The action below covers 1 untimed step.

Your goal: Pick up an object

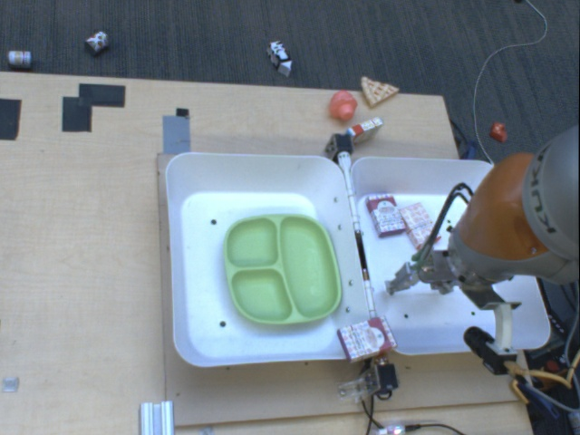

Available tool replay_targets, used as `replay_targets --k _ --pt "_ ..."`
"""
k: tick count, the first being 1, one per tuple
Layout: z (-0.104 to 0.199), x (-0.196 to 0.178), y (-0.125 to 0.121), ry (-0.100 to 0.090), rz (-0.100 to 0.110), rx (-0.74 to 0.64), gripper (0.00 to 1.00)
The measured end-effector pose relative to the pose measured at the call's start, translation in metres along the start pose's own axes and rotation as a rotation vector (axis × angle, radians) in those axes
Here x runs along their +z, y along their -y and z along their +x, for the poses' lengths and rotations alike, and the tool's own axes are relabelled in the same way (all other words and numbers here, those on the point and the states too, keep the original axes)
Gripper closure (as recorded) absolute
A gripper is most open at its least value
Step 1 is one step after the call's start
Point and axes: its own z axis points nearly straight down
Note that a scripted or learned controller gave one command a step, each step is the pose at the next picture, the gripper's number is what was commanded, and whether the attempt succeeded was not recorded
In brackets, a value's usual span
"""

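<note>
**End effector low over the right bin, nothing seen in its grasp**

The end effector [403,281] was seen low in the right bin [453,333], over bare floor; whether it was spread or pressed together cannot be told. No object was seen in it. Two red-and-white packets [386,215] lay well apart from it, near the bin's far wall; a third packet [366,338] rested on the near rim between the bins. The green divided plate [282,269] was seen in the left bin [195,270]. A grasp made here would likely meet only the bin floor.
</note>
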Motion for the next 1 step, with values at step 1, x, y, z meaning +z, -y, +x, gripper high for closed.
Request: replay_targets --k 1 --pt "0.0007 -0.0104 -0.0014 0.0 -0.003 -0.002 1.0"
